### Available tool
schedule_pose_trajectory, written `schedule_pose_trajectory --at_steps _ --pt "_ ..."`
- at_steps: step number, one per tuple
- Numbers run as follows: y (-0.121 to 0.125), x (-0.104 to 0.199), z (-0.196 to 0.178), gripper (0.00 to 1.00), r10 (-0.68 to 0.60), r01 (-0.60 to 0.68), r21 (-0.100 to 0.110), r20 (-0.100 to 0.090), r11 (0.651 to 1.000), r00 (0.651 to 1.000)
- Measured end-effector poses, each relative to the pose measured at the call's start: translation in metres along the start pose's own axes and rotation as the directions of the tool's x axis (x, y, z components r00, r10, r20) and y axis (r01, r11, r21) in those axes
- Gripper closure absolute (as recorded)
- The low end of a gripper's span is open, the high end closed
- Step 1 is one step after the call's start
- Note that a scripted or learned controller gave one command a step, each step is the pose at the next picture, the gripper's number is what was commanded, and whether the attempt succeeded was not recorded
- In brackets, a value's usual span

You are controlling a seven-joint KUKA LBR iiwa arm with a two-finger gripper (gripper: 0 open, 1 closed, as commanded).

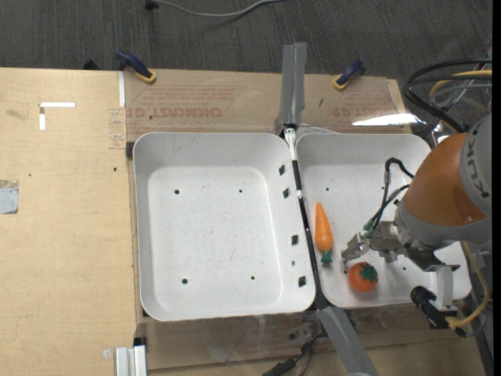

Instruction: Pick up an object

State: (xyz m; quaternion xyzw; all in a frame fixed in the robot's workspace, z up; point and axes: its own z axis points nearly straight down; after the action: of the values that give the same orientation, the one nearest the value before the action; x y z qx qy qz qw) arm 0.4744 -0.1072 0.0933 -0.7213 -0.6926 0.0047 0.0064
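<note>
Hovering just above the tomato [363, 277], our gripper [358, 250] has its fingers apart; we fear the round tomato rolls away when they close.

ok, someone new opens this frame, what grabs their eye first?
Probably the orange: the arm's orange band looming over the right bin, and under it a carrot by the bin's left wall and a tomato near its front edge. The end effector hangs just above the tomato, between the two. The left bin is a big white blank beside them.
</note>
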Motion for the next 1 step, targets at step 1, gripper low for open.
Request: schedule_pose_trajectory --at_steps 1 --pt "0.0735 0.0101 0.0041 0.00 -0.051 0.051 -0.009 0.003 0.999 0.999"
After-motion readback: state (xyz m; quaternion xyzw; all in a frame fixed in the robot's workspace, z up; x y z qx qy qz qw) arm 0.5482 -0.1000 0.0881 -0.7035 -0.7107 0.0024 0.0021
